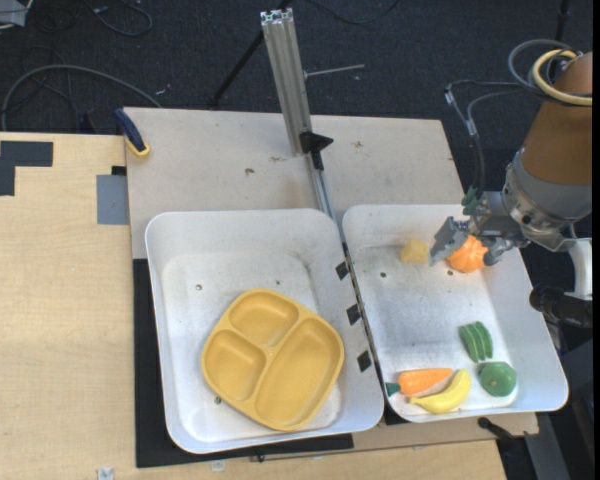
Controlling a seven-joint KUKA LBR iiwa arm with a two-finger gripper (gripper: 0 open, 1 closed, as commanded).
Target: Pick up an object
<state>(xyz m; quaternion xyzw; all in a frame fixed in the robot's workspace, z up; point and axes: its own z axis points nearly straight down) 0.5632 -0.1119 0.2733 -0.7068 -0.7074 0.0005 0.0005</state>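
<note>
The pincer point(467, 243) hangs over the upper part of the right bin point(432, 313), its grey fingers closed around an orange fruit point(468, 257), which sits between them just above the bin floor. Just to the left of it, a small pale yellow piece point(414, 252) lies on the bin floor. Near the bin's lower right corner lie a green pepper point(475, 341), a green lime point(497, 378), a carrot point(423, 380) and a banana point(445, 396), the carrot and the banana touching. The left bin point(180, 268) on the desk point(220, 158) holds a yellow divided plate point(272, 356).
</note>
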